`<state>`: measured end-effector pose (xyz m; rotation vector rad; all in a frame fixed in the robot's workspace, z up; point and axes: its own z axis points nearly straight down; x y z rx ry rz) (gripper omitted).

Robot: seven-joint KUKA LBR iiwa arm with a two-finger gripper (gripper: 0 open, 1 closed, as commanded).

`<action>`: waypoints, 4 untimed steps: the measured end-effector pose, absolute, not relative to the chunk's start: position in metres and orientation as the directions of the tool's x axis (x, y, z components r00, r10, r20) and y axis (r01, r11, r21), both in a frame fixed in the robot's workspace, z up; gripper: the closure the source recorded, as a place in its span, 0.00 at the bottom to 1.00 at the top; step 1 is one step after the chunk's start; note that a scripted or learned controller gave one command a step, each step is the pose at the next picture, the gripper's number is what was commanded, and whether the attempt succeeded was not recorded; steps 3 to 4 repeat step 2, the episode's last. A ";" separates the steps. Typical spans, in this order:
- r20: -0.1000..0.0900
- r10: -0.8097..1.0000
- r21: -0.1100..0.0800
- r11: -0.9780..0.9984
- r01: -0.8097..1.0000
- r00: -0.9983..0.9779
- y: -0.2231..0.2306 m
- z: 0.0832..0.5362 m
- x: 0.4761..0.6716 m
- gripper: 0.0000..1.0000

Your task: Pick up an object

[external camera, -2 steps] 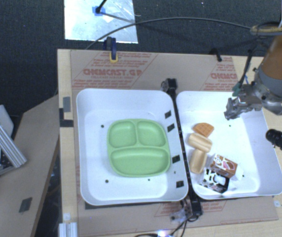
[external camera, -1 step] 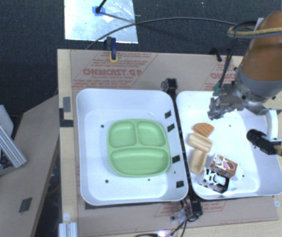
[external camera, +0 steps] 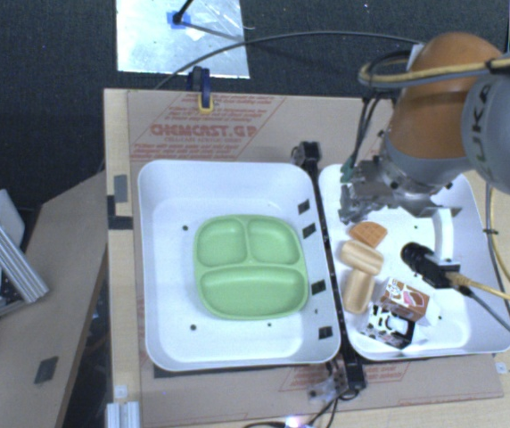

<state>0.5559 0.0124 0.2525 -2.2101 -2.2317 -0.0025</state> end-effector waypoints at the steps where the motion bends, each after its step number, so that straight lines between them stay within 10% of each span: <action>1: 0.001 1.000 0.000 0.008 1.000 -0.008 0.056 0.237 0.557 1.00; 4: 0.002 1.000 0.002 0.010 1.000 -0.010 0.107 0.240 0.560 1.00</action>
